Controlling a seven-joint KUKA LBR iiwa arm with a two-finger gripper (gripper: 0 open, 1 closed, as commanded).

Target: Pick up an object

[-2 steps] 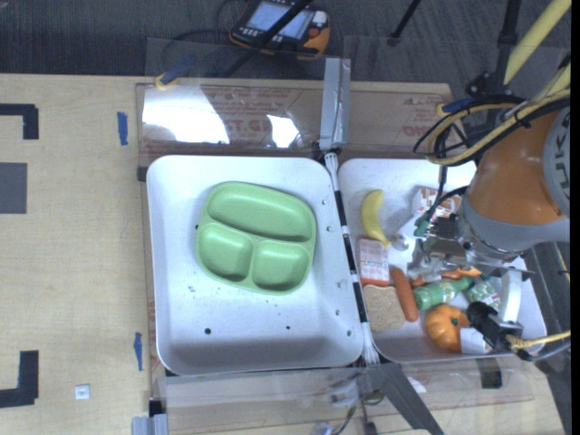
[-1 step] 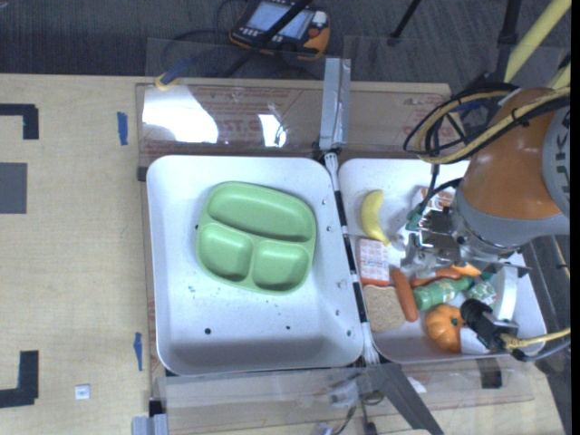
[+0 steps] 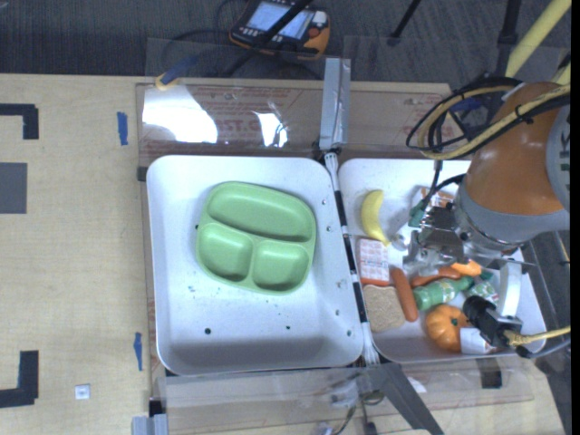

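Observation:
The right bin [image 3: 390, 350] holds a pile of toy food: a yellow banana [image 3: 372, 214], a red sausage [image 3: 404, 295], a green bottle-like piece [image 3: 442, 292], an orange pumpkin [image 3: 444, 326], a thin orange carrot piece [image 3: 464, 268] and a pink-white packet [image 3: 372, 259]. My gripper [image 3: 428, 250] hangs low over the middle of this pile, just above the green piece and the carrot. The arm's wrist and orange band cover the bin's far right part.
The left bin [image 3: 172, 333] bears a green three-compartment tray [image 3: 256, 236]. A tan slab [image 3: 385, 308] lies on the right bin's floor by the divider [image 3: 347, 252]. Cables [image 3: 453, 116] loop behind the arm. A black handheld pendant [image 3: 276, 24] lies beyond the bench.

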